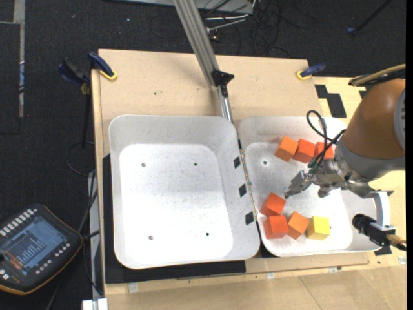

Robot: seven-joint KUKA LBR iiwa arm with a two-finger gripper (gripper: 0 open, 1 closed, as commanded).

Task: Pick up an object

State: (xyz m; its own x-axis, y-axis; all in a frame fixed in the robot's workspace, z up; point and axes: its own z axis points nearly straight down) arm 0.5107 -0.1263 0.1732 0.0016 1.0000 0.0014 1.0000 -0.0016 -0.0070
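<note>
The right bin (258, 141) holds several blocks. Two orange blocks (287, 148) (305, 150) lie near its back, with a red-orange one (326, 150) partly hidden behind the arm. Toward the front sit an orange-red block (273, 204), another (277, 226), an orange one (298, 224) and a yellow block (319, 227). My gripper (308, 183) hangs over the middle of the right bin, between the back and front groups, with its fingers spread and nothing between them.
The left bin (171, 186) lies beside the right one. A metal pole (197, 34) slants from the top down to the bins' divide. Clamps (103, 66) (311, 71) grip the board's back corners. A teach pendant (32, 247) rests at lower left.
</note>
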